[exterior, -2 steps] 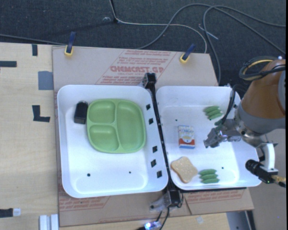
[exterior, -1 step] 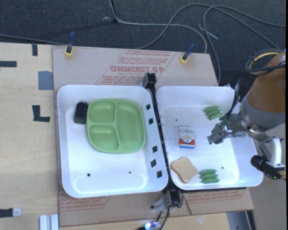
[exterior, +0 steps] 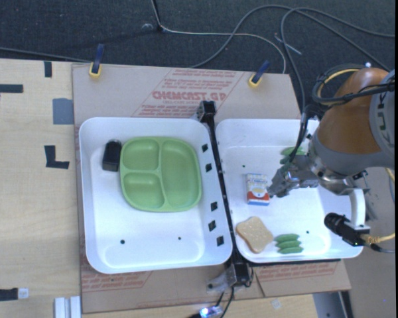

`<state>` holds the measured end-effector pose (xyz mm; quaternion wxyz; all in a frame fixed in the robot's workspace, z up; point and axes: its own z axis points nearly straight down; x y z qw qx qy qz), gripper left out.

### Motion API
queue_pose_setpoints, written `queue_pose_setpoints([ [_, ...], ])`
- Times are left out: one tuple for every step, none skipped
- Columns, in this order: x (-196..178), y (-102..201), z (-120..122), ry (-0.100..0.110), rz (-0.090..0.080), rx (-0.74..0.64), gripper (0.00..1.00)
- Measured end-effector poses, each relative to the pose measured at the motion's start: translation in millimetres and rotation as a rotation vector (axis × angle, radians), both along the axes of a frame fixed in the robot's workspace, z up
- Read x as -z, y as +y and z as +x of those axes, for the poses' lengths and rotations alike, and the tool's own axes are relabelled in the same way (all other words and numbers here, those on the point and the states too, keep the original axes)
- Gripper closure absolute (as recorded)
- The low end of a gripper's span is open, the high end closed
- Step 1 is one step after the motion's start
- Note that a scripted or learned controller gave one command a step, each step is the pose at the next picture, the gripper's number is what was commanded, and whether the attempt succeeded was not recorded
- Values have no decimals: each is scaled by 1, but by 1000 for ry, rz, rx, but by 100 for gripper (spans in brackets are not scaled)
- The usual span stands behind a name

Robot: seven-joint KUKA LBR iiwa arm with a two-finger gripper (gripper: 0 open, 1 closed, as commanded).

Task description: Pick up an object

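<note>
The right bin (exterior: pixel 305 130) holds a small blue and white carton (exterior: pixel 257 187), a slice of toast (exterior: pixel 254 234) and green pea pods (exterior: pixel 288 242). A green item (exterior: pixel 290 153) peeks out from behind the arm at the bin's upper right. My gripper (exterior: pixel 277 187) hangs low over the right bin, its tip just right of the carton. Nothing shows held in it. The left bin (exterior: pixel 93 197) holds a green divided plate (exterior: pixel 161 173) and a small black object (exterior: pixel 111 156).
A black divider with clips (exterior: pixel 214 177) runs between the two bins. Both bins rest on a cardboard sheet (exterior: pixel 186 88) held by yellow clamps. Cables (exterior: pixel 252 25) trail over the dark floor behind.
</note>
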<state>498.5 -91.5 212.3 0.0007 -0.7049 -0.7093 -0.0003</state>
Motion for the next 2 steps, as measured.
queue_pose_setpoints([
  [-7,47,23,0,-1,0,100],
  [-5,110,38,1,0,-3,100],
])
